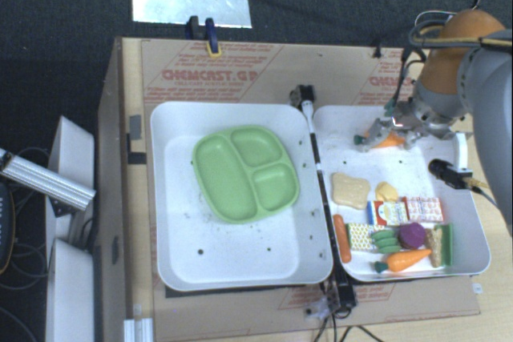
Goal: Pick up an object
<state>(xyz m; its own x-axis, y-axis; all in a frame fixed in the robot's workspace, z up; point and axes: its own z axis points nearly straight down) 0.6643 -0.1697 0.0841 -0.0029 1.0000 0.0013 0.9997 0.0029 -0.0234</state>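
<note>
An orange piece (389,141) lies near the top of the right bin (481,240), and the gripper (383,138) is down right on it, reaching in from the arm (481,76) at the right. The metal fingers seem to sit on either side of the orange piece, touching it, but from up here I cannot tell how far apart they stand or whether they have a real hold.

Lower in the same bin lies a heap of toy food: a tan slice (350,190), a small yellow lump (387,191), a sausage (342,237) along the left wall, a purple ball (412,235), a carrot (405,259) and some printed packets (407,211).

The left bin (184,252) holds a green tray (244,172) with three compartments, lying flat and slightly turned.
</note>
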